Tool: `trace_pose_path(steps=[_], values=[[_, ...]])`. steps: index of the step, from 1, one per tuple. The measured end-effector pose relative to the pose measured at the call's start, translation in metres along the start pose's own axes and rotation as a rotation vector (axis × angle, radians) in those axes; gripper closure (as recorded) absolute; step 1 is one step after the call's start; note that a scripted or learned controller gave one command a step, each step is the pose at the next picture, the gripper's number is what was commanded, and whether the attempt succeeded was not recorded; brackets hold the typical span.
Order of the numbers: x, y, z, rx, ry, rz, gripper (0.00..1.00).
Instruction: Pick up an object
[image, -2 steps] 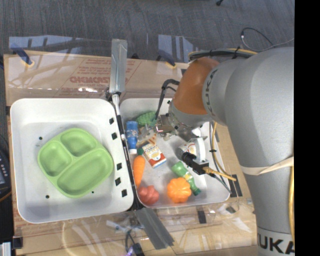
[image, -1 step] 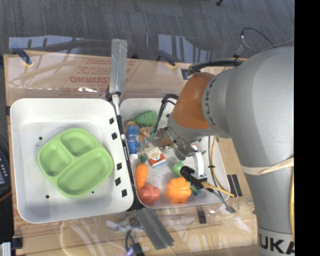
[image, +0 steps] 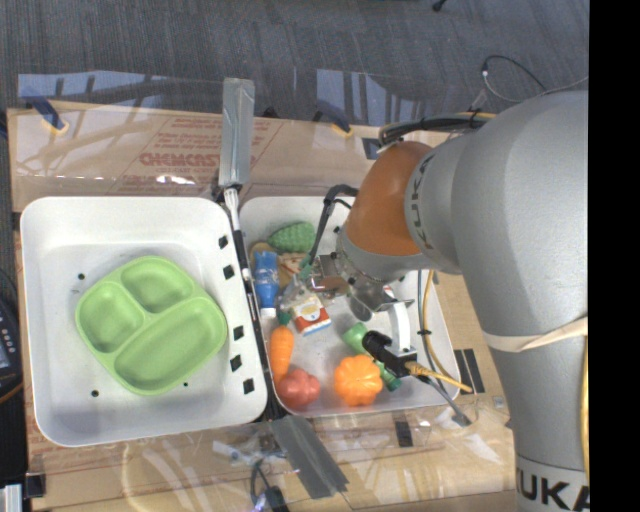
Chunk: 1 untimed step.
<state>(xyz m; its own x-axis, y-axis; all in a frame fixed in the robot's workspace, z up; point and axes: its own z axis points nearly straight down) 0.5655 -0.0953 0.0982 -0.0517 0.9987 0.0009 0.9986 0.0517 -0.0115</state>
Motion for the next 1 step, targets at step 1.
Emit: trace_pose_path(steps=[1], values=[[-0.0005,-0.0039,-0.092,-0.008,-0.001,-0.111,1.0]])
